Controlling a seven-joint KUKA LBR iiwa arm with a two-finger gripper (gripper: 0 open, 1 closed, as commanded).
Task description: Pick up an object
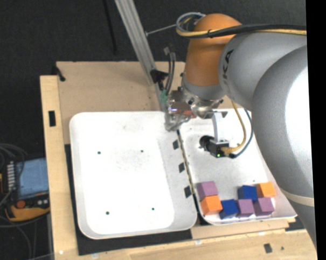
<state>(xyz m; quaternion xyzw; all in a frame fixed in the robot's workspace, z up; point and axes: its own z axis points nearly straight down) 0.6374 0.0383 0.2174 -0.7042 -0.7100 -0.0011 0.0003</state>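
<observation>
Your wooden surface carries two white bins; coloured blocks cluster in the right bin's near corner. The gripper sits well apart at the bins' far dividing rim, its grip state impossible to tell.

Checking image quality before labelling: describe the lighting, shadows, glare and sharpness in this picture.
Camera view: even, diffuse light; the left bin reads bright white, near washed out, with only specks visible. Shadow falls under the arm across the right bin. The blocks are soft-edged but their colours are distinct. The gripper area is cluttered and slightly blurred. The floor beyond the bench is dark with little detail.
</observation>
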